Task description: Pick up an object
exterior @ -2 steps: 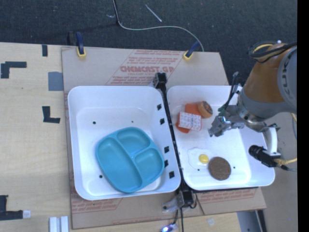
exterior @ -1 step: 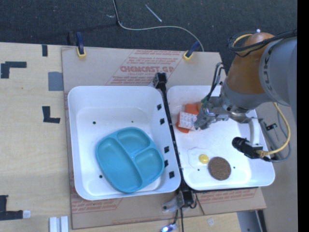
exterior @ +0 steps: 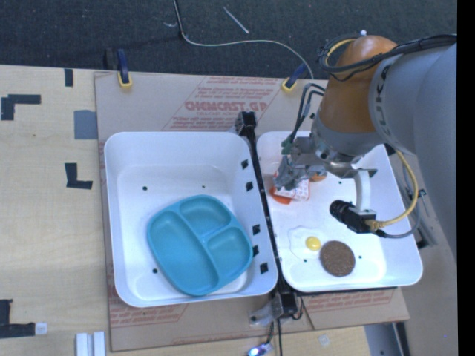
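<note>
Reaching into the right bin [exterior: 401, 265], my pincer [exterior: 291, 175] sits low over a red-and-white packet [exterior: 289, 192] near the divider; whether it is spread or pinching, I cannot tell. Same bin, nearer the front: toy fried egg [exterior: 306, 242], brown round patty [exterior: 338, 258] just beside it. Left bin [exterior: 130, 169]: blue divided plate [exterior: 199, 243], lying flat.

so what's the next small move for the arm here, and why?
Probably a slow, short lift straight up to test the grasp. The end effector is low in the right bin, right at the red-and-white packet, but the view doesn't show whether the packet is actually caught. The fried egg and brown patty lie apart, nearer the camera.
</note>
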